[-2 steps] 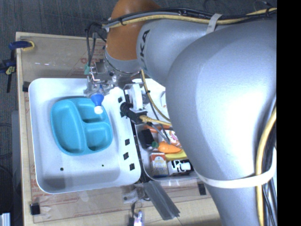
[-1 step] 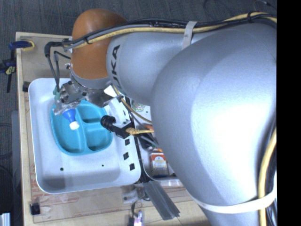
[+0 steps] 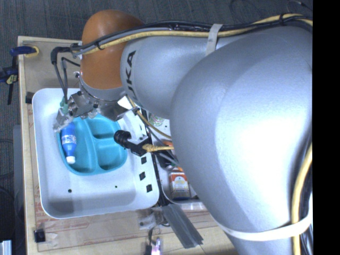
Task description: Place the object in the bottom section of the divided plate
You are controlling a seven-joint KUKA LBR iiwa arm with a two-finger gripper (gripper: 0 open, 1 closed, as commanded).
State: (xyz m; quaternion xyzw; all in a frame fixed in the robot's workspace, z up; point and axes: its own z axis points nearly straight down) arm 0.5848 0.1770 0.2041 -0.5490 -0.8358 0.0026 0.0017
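A blue divided plate (image 3: 109,154) lies in the upper part of the left white bin (image 3: 85,198). A small clear bottle (image 3: 68,145) with a blue label and white cap lies in the plate's left section, along its outer rim. My gripper (image 3: 67,113) hangs just above the bottle's upper end, at the plate's top-left edge. The orange band and the grey wrist cover most of the gripper. I cannot see whether the bottle is between its jaws or lying free.
The arm's big grey body covers most of the right bin, where a small orange-and-white box (image 3: 180,184) peeks out. A blue clamp (image 3: 21,50) sits at the bench's top-left corner. Cables run along the arm.
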